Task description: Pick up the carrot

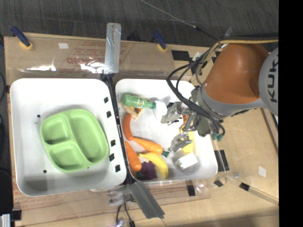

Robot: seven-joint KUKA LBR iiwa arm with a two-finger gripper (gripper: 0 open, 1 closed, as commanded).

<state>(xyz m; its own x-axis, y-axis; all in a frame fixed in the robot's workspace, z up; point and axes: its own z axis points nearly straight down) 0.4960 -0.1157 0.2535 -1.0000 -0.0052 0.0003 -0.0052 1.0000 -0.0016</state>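
From my remote station I look down at a slant on two shallow white bins side by side on a bench. The left bin [28, 126] holds a green divided plate [74, 138] with three compartments, lying flat near its middle. The right bin [156, 86] holds a cluster of toy food along its left and lower parts. The carrot [149, 145] lies on its side near the bin's centre, orange, with its green stub pointing right. Beside it on the left are two more orange pieces, one upright-looking sausage shape [128, 126] and another carrot-like piece [133, 157] below it. A yellow banana [159, 163] and a dark purple grape bunch [148, 170] sit just under the carrot. A green bottle [138, 101] lies near the bin's top. The arm [236, 77], grey with an orange band, reaches in from the right. Its gripper [178, 126] hangs over the right half of this bin, just right of the carrot and apart from it. The fingers look spread, with nothing between them. A white block [186, 161] and a yellow item [189, 144] rest just below the gripper.
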